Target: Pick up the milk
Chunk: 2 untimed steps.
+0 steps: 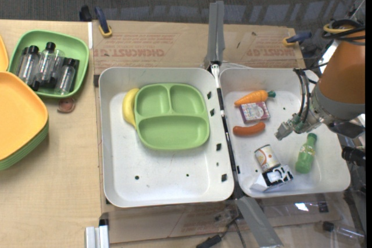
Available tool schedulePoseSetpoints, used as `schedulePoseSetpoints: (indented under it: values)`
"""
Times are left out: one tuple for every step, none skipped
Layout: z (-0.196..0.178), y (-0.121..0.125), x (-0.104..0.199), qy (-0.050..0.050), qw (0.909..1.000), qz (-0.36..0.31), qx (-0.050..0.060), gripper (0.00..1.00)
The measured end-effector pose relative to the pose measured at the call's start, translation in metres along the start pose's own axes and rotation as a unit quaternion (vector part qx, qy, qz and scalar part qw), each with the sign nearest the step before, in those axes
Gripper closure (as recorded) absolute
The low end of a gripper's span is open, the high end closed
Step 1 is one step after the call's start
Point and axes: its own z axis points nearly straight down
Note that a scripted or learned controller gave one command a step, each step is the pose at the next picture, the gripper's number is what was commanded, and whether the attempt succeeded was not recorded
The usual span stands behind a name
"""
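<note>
Milk (278, 175) lies at the lower middle of the right bin (334, 184), beside a green bottle (305, 154). Pincer (289, 128) hovers above them at right; its grip state cannot be told.

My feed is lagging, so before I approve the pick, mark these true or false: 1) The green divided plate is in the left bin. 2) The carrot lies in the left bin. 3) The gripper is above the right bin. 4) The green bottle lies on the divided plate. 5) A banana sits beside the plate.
1) True: the green divided plate lies in the left bin.
2) False: the carrot is in the right bin.
3) True: the gripper hangs over the right bin.
4) False: the green bottle lies in the right bin, near the gripper.
5) True: the banana sits against the plate's left edge.
</note>
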Motion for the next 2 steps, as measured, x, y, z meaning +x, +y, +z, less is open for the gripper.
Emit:
schedulePoseSetpoints:
  values:
    - [0.05,-0.002,0.001,0.001,0.9788,0.205,0.001,1.0]
    - [-0.082,0.031,0.004,-0.001,0.9863,0.165,0.0,1.0]
